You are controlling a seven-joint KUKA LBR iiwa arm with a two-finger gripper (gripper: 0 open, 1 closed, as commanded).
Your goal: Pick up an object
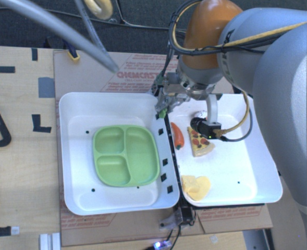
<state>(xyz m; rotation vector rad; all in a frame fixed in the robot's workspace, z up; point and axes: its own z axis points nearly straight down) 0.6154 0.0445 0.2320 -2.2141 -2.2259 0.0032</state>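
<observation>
My gripper hangs below the orange wrist band, over the far left corner of the right bin, close to the divider between the bins. A red-orange chili-shaped toy lies just below it by the divider. A toy pizza slice rests to the right of the chili. A pale yellow chip-like piece sits near the bin's front edge. Nothing shows between the fingers.
The left bin holds a green divided tray. Black cables loop from the wrist down to a small black connector above the pizza slice. The large grey arm body covers the right bin's far right side.
</observation>
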